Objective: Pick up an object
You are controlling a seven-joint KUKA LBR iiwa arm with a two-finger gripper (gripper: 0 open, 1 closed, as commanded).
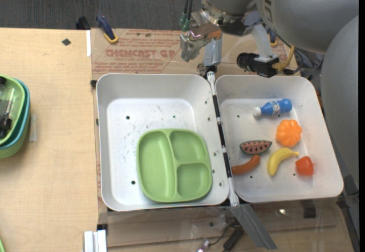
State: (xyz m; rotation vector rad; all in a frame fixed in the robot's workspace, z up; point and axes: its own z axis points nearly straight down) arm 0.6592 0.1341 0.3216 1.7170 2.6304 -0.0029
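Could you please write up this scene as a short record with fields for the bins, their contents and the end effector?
left bin: green divided plate
right bin: blue bottle, orange pumpkin, watermelon slice, sausage, banana, red pepper
end effector: above the bins' far edge, near the divide, holding nothing visible
task status: no object picked up yet

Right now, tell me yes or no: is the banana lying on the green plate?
No. The banana lies in the right bin among the other toy foods, while the green plate sits in the left bin.
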